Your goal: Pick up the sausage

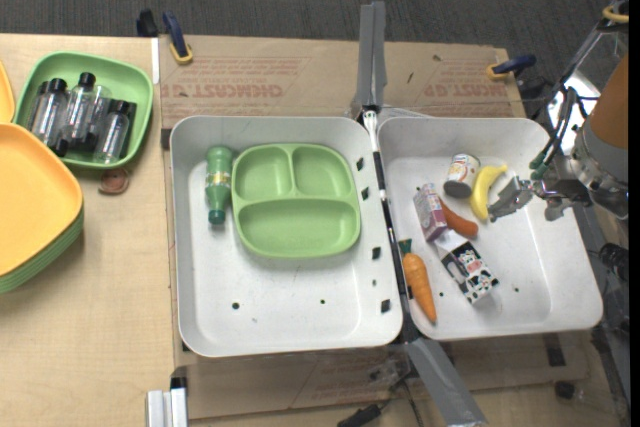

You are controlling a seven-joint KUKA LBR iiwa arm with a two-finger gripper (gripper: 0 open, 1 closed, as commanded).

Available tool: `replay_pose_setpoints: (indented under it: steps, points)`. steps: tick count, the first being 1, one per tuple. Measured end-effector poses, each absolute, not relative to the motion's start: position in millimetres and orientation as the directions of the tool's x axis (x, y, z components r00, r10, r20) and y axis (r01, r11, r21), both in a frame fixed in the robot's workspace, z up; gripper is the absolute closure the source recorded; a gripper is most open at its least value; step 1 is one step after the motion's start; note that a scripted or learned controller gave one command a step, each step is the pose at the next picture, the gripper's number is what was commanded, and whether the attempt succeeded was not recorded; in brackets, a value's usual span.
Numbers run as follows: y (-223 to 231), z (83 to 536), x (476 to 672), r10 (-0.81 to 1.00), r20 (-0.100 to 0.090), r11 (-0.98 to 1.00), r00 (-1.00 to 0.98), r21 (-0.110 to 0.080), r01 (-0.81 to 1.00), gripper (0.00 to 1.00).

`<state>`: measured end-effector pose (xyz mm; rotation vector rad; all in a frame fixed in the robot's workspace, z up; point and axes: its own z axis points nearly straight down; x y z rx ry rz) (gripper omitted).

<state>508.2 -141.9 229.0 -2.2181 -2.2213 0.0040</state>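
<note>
Your arm [600,130] comes in from the right edge, low over the right bin [540,290], with the claw [512,198] pointing left. The claw looks open and holds nothing. The sausage [460,220] lies just left of the claw and a little lower, apart from it. The banana [485,188] is right beside the claw tips. Most of the arm is cut off by the frame edge.

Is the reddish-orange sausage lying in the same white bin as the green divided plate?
No: the reddish-orange sausage lies in the right white bin beside the yellow banana, while the green divided plate sits in the left white bin.
</note>
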Motion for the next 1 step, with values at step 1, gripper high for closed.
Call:
replay_pose_setpoints:
  steps: [1]
  points:
    - [-160.3,170.2,543.2,0.95,-0.001,-0.312,0.312,-0.004,0.95,0.0]
